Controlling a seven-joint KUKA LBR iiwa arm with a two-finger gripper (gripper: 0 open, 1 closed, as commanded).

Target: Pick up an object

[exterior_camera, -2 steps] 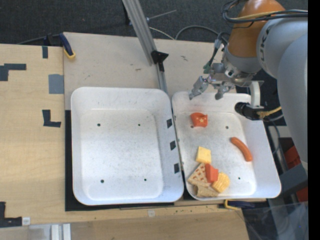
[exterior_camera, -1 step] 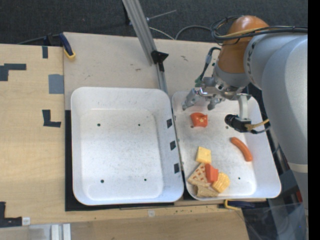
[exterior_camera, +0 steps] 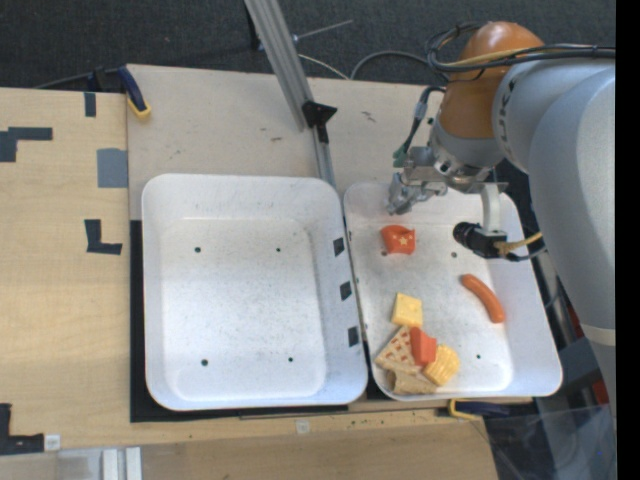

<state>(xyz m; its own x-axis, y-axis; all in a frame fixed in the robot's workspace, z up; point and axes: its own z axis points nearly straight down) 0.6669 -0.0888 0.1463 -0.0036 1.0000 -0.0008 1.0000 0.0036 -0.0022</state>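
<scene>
Two white bins point(exterior_camera: 240, 288) side by side on the table point(exterior_camera: 60, 298); toys all in the right bin point(exterior_camera: 520, 363). Gripper point(exterior_camera: 405, 196) low over that bin's far end, just above a red block point(exterior_camera: 399, 239), nothing seen between its tips, spread or pressed together impossible to tell. Approach step, by the look of it; next, probably a short shift toward the block, then a drop. Orange sausage point(exterior_camera: 483, 297) near the right wall, long axis slanting from upper left to lower right. Yellow and waffle pieces point(exterior_camera: 415, 353) heaped at the near edge.
</scene>
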